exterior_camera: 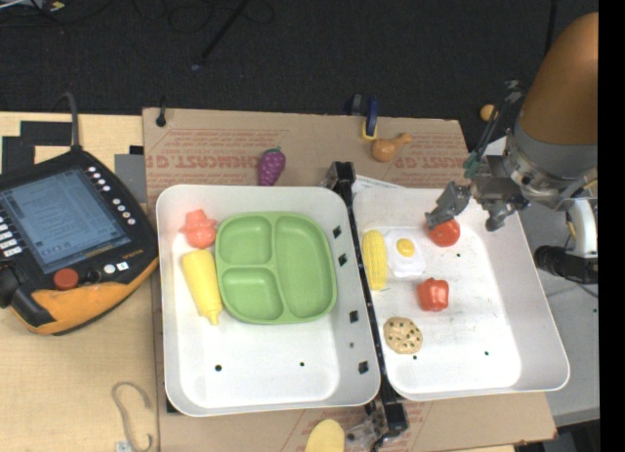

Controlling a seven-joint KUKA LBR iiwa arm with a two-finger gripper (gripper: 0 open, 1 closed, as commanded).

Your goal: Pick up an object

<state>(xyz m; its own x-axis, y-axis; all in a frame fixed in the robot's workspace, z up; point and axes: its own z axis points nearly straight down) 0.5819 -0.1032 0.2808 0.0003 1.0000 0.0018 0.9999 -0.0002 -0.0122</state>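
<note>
Hovering over the right bin (pixel 547 343), my fingers (pixel 467 208) spread open, holding nothing. Red tomato (pixel 445 233) sits beneath my left finger, at twelve o'clock from the red pepper (pixel 433 294). Likely light, hard, slick plastic; grip across its widest middle.

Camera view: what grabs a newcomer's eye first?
Probably the green divided plate in the left bin, with a yellow bottle beside it on its left. Next, the grey arm's gripper hanging over the right bin, just above a small red tomato. Below that lie a fried egg, a corn cob and a cookie.
</note>
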